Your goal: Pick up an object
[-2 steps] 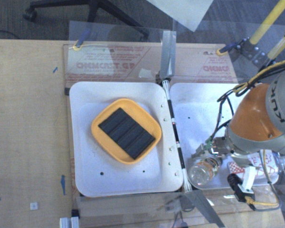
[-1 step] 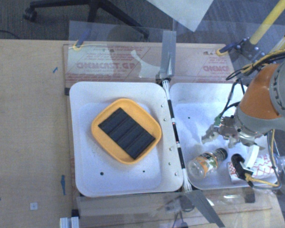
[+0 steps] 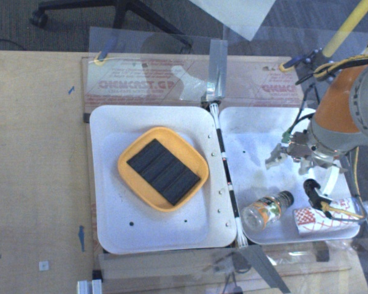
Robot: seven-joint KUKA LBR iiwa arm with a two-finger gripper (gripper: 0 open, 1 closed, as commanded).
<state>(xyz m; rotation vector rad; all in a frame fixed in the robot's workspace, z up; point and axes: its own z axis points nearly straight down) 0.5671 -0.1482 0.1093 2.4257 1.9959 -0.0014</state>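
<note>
Bottle (image 3: 265,212), clear, black cap, lies on side in bin (image 3: 251,139) under gripper (image 3: 288,157), on camera side of gripper. Red-checked carton (image 3: 324,220) beside bottle, below wrist. Gripper hangs apart from both; released or clenched, cannot tell; nothing seen held. Judgement: take bottle, centre over mid-body, close across its width, since round body likely rolls. Carton's outer end partly masked by arm hardware; bottle label unreadable. Beyond divider, well apart from gripper: orange plate (image 3: 135,182) bearing black ridged slab (image 3: 164,171), other bin (image 3: 110,219).
</note>
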